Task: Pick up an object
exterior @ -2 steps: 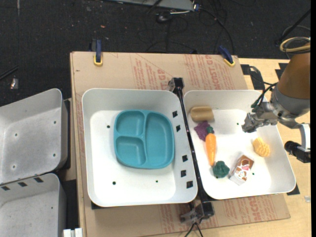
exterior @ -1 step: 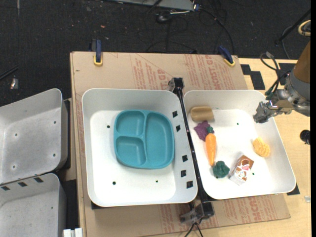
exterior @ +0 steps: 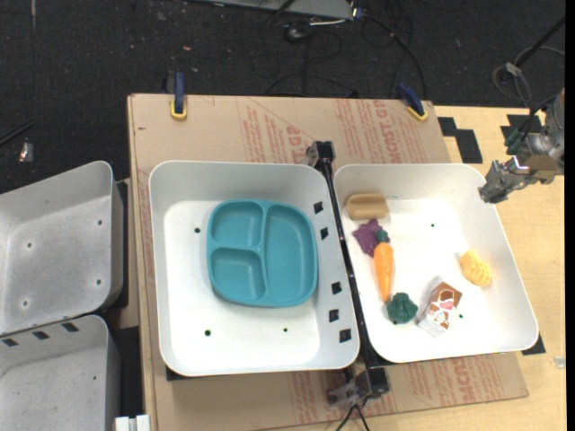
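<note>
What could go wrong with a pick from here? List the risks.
1. The carrot, purple piece and green piece lie touching in a line, so closing on one may drag or nudge its neighbours.
2. The tan bread piece sits near the right bin's back-left corner, where a finger could strike the wall.
3. The gripper hangs at the bin's far right rim and could clip it when descending.

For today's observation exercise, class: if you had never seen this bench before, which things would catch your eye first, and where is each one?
The teal divided plate stands out most, lying alone in the left white bin. Next come the bright toy foods in the right white bin: an orange carrot beside a purple piece, with a yellow corn piece nearer the right wall. The gripper hangs over that bin's upper right corner.
</note>
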Robot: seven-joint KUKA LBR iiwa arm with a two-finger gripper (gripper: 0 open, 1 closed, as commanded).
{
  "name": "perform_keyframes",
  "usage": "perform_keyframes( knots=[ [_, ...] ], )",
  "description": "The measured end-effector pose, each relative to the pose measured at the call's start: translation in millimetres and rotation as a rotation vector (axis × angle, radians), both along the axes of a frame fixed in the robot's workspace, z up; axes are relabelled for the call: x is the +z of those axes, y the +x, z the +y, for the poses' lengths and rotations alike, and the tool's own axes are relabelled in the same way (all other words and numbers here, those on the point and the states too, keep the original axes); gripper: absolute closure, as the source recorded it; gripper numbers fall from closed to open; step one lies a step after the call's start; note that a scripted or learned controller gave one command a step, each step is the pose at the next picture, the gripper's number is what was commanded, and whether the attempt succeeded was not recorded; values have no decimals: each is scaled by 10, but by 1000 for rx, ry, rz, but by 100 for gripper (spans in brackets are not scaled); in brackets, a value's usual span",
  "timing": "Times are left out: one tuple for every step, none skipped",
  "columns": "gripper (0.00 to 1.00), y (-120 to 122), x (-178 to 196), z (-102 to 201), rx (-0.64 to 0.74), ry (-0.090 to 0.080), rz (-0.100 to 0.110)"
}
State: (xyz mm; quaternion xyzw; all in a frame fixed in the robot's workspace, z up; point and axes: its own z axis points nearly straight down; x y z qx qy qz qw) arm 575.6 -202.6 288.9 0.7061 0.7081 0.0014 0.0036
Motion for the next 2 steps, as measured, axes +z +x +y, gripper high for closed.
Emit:
perform_keyframes(
  knots=[
    [100, -143, -168, 506, 4, 5, 10],
    [100, -184, -199, 1114, 6, 5, 8]
  ],
)
